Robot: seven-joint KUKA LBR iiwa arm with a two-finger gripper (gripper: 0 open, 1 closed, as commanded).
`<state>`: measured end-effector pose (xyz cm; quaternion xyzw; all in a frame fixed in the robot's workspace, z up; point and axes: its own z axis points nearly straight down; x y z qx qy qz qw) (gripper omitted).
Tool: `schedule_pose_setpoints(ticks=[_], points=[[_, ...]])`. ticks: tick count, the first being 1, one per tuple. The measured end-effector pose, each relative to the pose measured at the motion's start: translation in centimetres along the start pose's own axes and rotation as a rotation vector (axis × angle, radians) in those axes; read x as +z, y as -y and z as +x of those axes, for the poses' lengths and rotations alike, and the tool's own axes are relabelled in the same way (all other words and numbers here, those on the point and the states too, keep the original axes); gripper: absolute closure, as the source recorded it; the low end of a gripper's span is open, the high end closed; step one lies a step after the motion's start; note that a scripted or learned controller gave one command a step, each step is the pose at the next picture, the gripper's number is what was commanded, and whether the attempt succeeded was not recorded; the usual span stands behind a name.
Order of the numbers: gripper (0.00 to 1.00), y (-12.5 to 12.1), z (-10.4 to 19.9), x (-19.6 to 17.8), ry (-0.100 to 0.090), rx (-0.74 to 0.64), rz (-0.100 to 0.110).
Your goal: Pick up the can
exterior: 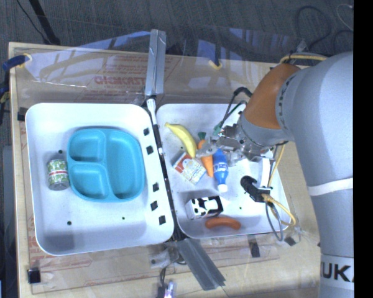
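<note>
The can [58,173], with a green patterned label and a silver rim, lies at the far left of the left bin [99,231], next to a blue divided tray [107,164]. My gripper [224,143] hangs over the middle of the right bin [261,211], far from the can. It sits just above a blue bottle [221,169] and an orange carrot [207,164]. The wrist hides what lies right under it.
The right bin also holds a banana [184,139], a red-and-white packet [189,169], a black-and-white carton [203,207] and a sausage [222,223]. A black ridge [156,185] divides the two bins. Cables [275,205] trail off the arm at the right.
</note>
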<state>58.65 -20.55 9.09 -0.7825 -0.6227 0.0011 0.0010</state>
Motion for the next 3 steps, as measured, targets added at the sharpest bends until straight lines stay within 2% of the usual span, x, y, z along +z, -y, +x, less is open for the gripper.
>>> schedule_pose_setpoints(ticks=[1, 2, 3], points=[[1.0, 0.0, 0.1, -0.9, 0.0, -0.004, 0.002], [1.0, -1.3, 3.4, -9.1, -0.001, 0.034, 0.0], [1.0, -5.8, 6.0, -10.1, 0.001, -0.165, -0.002]])
